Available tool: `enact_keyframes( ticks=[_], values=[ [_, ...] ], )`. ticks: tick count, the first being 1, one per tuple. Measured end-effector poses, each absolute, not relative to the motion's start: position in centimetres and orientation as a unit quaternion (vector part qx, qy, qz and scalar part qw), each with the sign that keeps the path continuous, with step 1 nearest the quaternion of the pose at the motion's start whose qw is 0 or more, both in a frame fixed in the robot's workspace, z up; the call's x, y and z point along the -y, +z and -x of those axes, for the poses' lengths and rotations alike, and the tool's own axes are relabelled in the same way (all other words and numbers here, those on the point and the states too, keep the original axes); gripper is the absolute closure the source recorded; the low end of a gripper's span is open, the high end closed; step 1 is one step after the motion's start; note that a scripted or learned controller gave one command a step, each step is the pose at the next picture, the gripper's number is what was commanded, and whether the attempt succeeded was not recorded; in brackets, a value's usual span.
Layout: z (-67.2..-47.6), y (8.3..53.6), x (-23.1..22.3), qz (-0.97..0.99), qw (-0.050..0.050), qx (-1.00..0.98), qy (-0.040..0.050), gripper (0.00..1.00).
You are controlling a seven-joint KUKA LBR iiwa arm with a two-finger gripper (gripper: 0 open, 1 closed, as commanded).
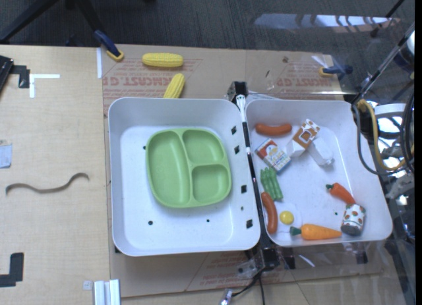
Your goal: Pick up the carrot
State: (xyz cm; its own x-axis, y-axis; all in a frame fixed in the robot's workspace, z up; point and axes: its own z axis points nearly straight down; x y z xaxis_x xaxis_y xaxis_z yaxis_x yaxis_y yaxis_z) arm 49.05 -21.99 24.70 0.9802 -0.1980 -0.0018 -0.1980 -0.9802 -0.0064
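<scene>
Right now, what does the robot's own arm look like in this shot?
Past the right bin, at the view's right edge, sits a pale grey rounded body that is probably part of the arm. Black and yellow cables loop beside it. Too little is in frame to make out a band or markings.

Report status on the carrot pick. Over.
Large carrot lies flat by the near wall of the right bin, untouched. Fried egg just left of it, spotted cup at its right tip. Second small carrot farther back.
</scene>
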Motion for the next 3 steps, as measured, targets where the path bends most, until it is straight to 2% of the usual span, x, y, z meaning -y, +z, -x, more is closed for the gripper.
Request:
enact_keyframes(
  ticks=[1,2,3],
  values=[
    [-48.37,32.57,22.07,0.994,0.004,-0.110,0.0002,0.00],
    [-48.55,33.44,21.83,0.994,0.008,-0.109,0.0006,1.00],
    [-48.54,33.44,21.83,0.994,0.008,-0.109,0.0007,0.00]
  ],
)
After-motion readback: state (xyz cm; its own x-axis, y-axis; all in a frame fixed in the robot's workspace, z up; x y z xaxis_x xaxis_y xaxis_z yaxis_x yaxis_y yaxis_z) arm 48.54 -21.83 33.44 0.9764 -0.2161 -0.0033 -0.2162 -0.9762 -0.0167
